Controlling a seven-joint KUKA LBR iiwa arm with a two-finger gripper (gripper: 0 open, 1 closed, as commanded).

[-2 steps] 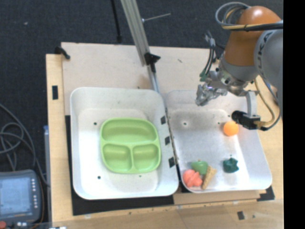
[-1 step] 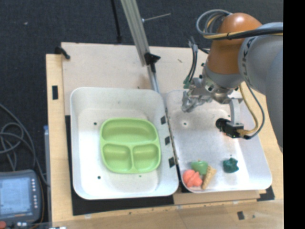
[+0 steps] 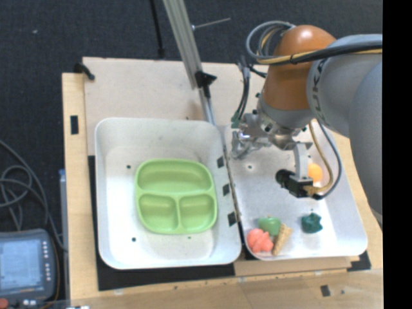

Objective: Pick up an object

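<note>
We see the tool (image 3: 248, 140) at the end of the grey arm (image 3: 347, 89), below the orange band (image 3: 296, 69), hanging over the upper left part of the right bin (image 3: 347, 237), close to the wall it shares with the left bin (image 3: 112, 172); from this slanted view we cannot tell how the tool is set. Black cables (image 3: 267, 40) loop over the wrist, and a black fitting (image 3: 293, 183) hangs below it, just beside a small orange object (image 3: 315, 172) near the bin's right side. The things to be picked lie well apart from the tool, along the near edge of the right bin: a dark green object (image 3: 311, 223) alone toward the right, and a cluster in the near left corner made of a light green object (image 3: 270, 224), a pink object (image 3: 259, 239) and a tan cone-like object (image 3: 282, 239), these three touching or nearly so. In the left bin lies a light green divided plate (image 3: 175, 195) with three compartments, roughly at its middle. Both bins sit on the pale wooden counter (image 3: 129, 85). A slanted metal rail (image 3: 183, 34) runs down from the top edge to the counter between the bins' far corners. At the lower left, off the counter, stands a grey handheld screen (image 3: 22, 262) with cables (image 3: 16, 179) trailing to it; we can read no writing or label on anything.
</note>
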